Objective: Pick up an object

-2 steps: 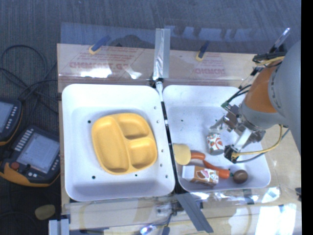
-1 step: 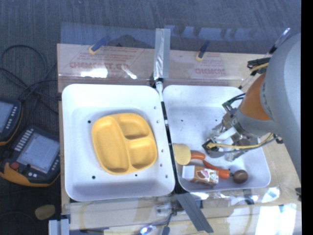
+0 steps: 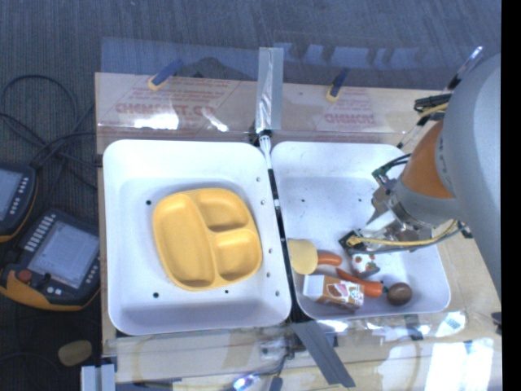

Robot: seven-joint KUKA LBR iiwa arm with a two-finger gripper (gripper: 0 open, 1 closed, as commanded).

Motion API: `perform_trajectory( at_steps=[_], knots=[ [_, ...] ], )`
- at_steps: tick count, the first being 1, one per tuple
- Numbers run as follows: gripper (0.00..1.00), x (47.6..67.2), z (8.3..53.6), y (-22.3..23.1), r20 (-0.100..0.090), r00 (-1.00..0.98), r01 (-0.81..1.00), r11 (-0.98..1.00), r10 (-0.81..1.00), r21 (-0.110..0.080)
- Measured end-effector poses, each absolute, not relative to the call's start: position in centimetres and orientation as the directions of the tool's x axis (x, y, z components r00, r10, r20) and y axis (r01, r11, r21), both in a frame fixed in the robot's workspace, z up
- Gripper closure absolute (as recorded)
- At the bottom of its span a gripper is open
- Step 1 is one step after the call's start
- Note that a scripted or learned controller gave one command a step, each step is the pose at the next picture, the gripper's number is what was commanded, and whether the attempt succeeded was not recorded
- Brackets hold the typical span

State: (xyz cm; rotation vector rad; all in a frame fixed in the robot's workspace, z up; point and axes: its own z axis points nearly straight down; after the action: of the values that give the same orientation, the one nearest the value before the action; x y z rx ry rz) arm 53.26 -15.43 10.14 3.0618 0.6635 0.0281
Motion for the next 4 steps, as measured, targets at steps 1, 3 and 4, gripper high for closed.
perform_trajectory(
  at_steps=[1,3,4],
  knots=[
    [1.0,60.0,12.3,-13.7,-0.006,0.938,0.345,-0.938,0.345,0.0],
    [1.0,65.7,20.9,-18.5,-0.005,0.968,0.251,-0.968,0.251,0.002],
    [1.0,65.4,20.3,-13.6,-0.007,0.979,0.205,-0.979,0.205,0.001]
  ],
)
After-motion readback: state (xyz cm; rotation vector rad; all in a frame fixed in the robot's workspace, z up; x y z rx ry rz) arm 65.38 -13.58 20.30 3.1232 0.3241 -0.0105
